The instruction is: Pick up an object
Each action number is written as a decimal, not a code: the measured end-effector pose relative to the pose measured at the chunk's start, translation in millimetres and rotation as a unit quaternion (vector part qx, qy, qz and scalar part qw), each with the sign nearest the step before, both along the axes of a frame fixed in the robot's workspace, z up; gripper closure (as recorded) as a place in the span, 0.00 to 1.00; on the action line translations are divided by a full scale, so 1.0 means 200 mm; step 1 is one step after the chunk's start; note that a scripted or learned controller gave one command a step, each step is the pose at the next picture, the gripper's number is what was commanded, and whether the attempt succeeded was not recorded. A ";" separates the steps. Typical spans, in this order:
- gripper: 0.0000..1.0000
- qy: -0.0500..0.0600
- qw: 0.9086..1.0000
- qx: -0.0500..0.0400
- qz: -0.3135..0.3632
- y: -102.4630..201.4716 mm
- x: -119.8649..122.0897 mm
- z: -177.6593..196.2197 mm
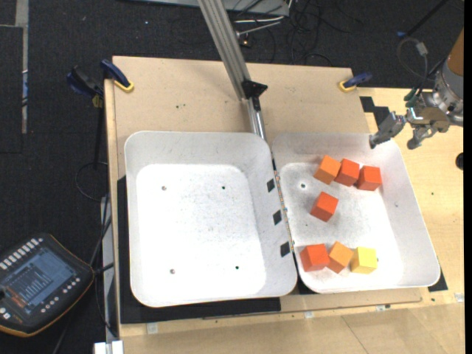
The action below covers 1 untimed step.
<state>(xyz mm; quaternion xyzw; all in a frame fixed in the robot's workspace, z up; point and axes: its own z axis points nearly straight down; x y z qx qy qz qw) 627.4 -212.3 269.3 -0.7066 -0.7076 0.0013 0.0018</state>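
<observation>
End effector (400, 133) hangs spread and unladen above the right bin's (413, 198) far corner; blocks (324, 206) bear no legible writing.

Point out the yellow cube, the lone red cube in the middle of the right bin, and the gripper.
yellow cube (365, 259), camera view, on its top face.
lone red cube (324, 206), camera view, on its top face.
gripper (399, 133), camera view, midway between its fingertips, above the right bin's far corner.
</observation>
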 end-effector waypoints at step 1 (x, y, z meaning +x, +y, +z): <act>0.00 -0.002 1.000 -0.001 0.001 0.00 0.00 0.01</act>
